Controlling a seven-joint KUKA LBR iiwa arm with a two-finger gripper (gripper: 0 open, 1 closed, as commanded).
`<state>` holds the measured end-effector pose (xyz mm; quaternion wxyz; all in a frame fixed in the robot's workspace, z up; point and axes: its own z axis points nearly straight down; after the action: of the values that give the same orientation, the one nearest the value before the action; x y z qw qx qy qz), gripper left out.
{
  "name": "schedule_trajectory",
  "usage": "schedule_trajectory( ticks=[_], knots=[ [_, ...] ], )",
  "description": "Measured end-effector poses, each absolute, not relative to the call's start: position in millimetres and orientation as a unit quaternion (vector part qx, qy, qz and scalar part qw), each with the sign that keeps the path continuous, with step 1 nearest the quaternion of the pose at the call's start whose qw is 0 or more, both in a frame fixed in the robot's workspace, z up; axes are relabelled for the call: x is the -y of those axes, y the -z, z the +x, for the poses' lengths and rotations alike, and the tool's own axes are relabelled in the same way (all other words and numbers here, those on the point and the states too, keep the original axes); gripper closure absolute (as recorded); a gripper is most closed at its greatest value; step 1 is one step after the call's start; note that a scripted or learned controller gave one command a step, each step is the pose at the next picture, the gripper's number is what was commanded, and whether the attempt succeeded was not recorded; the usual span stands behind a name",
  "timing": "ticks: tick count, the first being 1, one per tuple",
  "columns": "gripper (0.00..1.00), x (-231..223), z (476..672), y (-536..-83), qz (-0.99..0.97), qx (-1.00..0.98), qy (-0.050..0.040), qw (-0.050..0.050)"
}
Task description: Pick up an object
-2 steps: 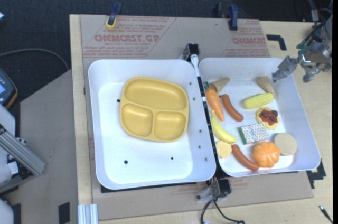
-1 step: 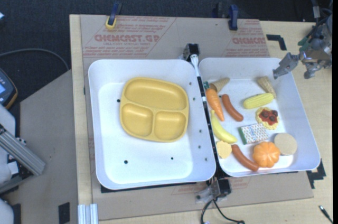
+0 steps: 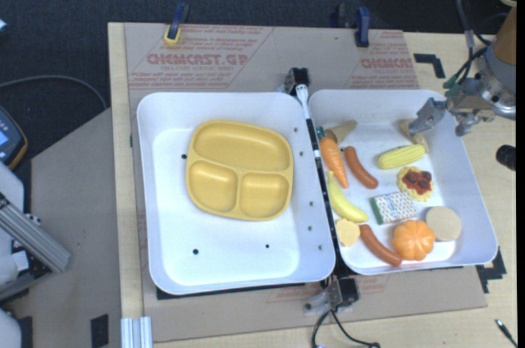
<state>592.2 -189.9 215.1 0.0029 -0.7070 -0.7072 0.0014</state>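
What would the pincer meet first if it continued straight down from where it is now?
Probably the corn cob, which lies just below the pincer in the right bin. Depth is unclear from this slanted view, so it might touch the bin floor beside it.

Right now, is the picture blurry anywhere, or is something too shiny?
In the camera view the yellow tray and the toy foods, like the orange pumpkin, look fairly sharp; the end effector at the right is a bit smeared; the white bins are bright with soft light and no hard glare.
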Motion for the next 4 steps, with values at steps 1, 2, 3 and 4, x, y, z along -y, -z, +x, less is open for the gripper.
schedule_trajectory(
  ticks=[1,2,3,4],
  knots=[
    [0.0,191.6,589.1,-151.5,-0.707,0.707,-0.0018,0.003],
    [0.0,189.7,597.8,-102.5,-0.706,0.708,-0.0012,0.003],
    [0.0,188.7,597.5,-83.4,-0.707,0.708,-0.0011,0.002],
    [1.0,188.9,598.7,-95.7,-0.707,0.708,0.0001,0.0]
  ],
)
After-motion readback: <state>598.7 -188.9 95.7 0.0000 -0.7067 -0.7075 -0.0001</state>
